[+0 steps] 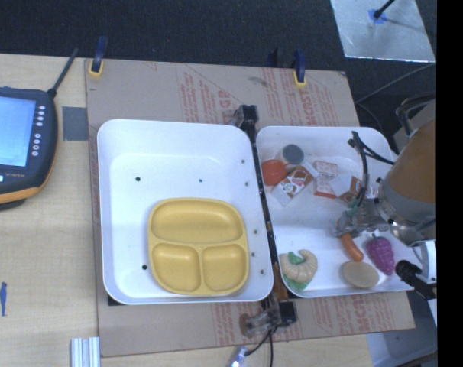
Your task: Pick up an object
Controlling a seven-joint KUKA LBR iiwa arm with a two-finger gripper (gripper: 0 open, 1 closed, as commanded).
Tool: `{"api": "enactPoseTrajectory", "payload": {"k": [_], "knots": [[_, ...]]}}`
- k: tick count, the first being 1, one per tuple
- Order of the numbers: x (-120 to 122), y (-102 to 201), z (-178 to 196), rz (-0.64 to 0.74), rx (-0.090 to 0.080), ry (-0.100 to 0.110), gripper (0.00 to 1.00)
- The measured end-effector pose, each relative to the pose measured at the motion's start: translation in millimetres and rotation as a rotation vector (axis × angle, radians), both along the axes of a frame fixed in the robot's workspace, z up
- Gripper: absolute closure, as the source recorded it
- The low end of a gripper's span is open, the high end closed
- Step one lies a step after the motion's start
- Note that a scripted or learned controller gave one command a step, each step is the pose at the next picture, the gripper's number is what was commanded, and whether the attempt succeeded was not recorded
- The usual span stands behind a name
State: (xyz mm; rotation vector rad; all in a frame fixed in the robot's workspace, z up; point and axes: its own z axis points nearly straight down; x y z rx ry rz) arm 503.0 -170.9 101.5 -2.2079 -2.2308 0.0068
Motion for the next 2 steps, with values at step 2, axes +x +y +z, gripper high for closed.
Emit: {"api": "enactPoseTrajectory", "payload": {"k": [2], "knots": [[28.0,141.8,90.5,-0.004,0.002,-0.002,1.0]]}}
